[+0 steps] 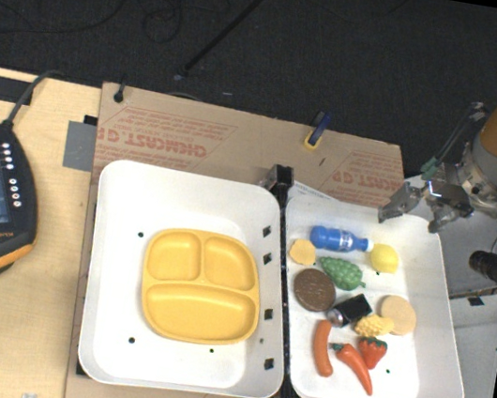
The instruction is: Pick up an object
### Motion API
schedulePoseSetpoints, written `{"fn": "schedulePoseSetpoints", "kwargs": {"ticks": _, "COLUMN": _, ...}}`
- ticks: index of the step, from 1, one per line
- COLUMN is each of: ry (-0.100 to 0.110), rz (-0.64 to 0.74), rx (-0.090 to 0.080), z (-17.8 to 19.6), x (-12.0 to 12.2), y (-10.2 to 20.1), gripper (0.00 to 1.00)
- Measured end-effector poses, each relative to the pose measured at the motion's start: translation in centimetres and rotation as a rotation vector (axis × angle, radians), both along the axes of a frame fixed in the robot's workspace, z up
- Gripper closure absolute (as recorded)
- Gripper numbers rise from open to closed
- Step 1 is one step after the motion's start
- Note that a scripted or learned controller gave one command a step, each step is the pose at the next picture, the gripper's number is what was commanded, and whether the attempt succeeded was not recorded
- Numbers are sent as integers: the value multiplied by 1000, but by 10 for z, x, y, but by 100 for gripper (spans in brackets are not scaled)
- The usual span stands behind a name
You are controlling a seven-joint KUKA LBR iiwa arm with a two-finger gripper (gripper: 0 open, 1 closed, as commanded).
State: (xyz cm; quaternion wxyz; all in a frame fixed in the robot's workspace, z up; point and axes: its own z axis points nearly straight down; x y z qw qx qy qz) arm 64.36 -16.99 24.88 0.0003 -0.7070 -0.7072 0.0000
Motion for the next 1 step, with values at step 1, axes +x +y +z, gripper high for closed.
{"fn": "schedulePoseSetpoints", "kwargs": {"ticks": 1, "ry": 14, "rz": 4, "rx": 6, "z": -145, "x": -17, "y": 76, "gripper": 0}}
